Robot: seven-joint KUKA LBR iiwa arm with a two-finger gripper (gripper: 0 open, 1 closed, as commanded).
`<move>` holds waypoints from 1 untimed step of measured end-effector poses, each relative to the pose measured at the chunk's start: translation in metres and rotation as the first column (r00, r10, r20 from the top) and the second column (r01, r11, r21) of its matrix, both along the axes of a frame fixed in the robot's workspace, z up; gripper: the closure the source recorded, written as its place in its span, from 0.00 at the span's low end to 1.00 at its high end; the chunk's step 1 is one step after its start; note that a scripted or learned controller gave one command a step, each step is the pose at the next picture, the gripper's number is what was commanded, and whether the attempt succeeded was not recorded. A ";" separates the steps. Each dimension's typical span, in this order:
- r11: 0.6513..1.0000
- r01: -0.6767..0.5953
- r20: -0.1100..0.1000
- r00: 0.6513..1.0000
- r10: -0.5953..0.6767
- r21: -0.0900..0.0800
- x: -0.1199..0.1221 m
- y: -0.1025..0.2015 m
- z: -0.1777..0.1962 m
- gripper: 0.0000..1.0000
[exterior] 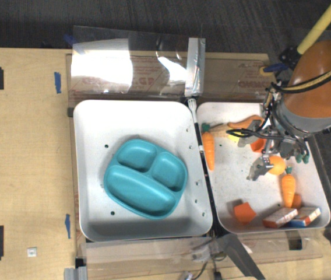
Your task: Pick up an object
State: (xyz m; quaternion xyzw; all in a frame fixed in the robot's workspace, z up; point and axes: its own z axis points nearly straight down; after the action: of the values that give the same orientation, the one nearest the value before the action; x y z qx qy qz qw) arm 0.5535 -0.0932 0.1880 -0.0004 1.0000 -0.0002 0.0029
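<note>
Hovering over right bin (323, 206), gripper (268, 167) sits by an orange-yellow piece (277, 165) at bin centre; can't tell finger state. Carrot (288, 190) at 5 o'clock of gripper, another carrot (208, 150) at 9, orange block (244, 212) at 7. Left bin (90, 121) w/ teal divided plate (146, 177).

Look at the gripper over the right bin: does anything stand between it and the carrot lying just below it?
Nothing visible does. The gripper hangs in the right bin, and the carrot lies apart from it toward the bin's near right. A yellow-orange piece sits beside the gripper, off that path.
</note>
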 end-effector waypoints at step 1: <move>0.997 -0.076 0.009 0.997 0.076 -0.002 0.009 -0.037 -0.098 0.00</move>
State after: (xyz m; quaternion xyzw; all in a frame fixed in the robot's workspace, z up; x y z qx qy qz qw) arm 0.5629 -0.1306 0.0901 -0.0384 0.9992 -0.0011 0.0074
